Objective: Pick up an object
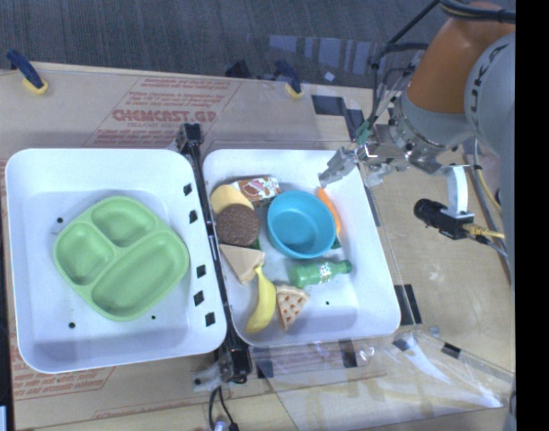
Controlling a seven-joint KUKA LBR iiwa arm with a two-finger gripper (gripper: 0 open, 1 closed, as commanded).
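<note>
Here, from left to right:
Left bin (22,241): it was white and shallow, and it held a green plate (121,257) with three parts.
Right bin (368,268): it sat just beside the left one, and all the toy food was in it.
Round things: a yellow bun (227,196) lay at the back left, with a brown cookie (239,226) right in front of it.
Small packet (259,188): it lay at the back wall, next to the bun.
Cheese wedge (242,260): it lay under the cookie, near the wall between the bins.
Banana (262,303): it lay near the front, touching a pizza slice (291,306).
Green bottle (321,272): it lay on its side in front of the blue bowl (300,224).
Blue bowl: it stood upright in the middle of the bin, with an orange carrot (329,206) along its right side.
Gripper (339,165): it hung over the back right corner of the right bin, above the carrot's end. Nothing was between its fingers. I could not tell if they were open or closed.
Arm (463,61): it was grey and orange and reached in from the right.
</note>
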